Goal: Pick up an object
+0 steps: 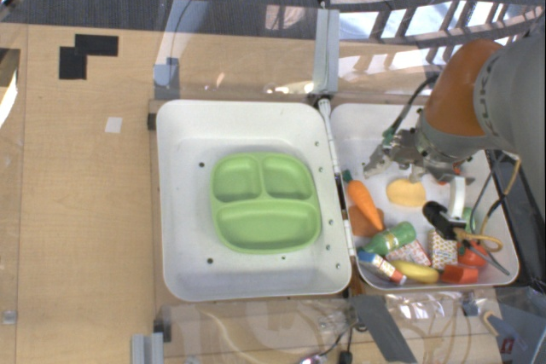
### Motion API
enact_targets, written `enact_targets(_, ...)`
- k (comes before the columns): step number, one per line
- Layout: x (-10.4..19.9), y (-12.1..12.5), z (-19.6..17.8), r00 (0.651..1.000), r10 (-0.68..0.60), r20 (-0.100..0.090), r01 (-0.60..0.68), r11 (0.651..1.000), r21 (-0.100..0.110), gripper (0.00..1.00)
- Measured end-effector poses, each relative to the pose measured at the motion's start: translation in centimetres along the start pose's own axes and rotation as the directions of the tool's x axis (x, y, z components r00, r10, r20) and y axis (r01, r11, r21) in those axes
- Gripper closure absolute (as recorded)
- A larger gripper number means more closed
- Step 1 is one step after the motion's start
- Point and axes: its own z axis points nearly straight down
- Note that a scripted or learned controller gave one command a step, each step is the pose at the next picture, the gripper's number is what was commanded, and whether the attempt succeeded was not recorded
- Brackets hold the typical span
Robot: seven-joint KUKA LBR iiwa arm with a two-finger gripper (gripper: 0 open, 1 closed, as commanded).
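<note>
Grey arm with orange band [478, 89]: reaching in from the right, and whatever lies beneath its bulk is hidden from us.
Left shallow white bin [171, 209]: one large item sits in it and nothing small or loose, so we'd say there's little to pick here.
Right shallow white bin [358, 119]: all the small items are crowded toward its near end, which is likely why the arm works this side.
Green divided plastic plate [264, 202]: flat in the middle of the left bin, well apart from the action.
Gripper [406, 161]: hanging low over the middle of the right bin. We cannot tell how the jaws are set, and we see nothing held.
Orange toy carrot [364, 202]: tilted along the left wall, near the gripper.
Flat yellow rounded piece [407, 193]: just below the gripper, so it's our guess for the target. We can't make out what it is.
Green plastic bottle [391, 238]: on its side in the pile, touching its neighbours, so we judge it awkward to lift alone.
Yellow toy banana [415, 271]: down by the near wall, with small red and patterned bits beside it that are too jumbled to name.
</note>
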Motion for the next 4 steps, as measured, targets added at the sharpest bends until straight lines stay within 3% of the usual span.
enact_targets(1,-9.2,-1.1,-5.9,0.992,-0.128,0.002,0.128,0.992,0.02,0.0)
enact_targets(2,-4.6,-5.2,-3.8,0.954,-0.3,-0.005,0.3,0.954,0.024,0.0)
enact_targets(3,-10.3,-7.6,1.3,0.986,-0.167,0.0,0.167,0.986,0.014,0.0)
enact_targets(4,-7.1,4.3,1.9,0.999,0.039,0.003,-0.039,0.999,0.021,0.0)
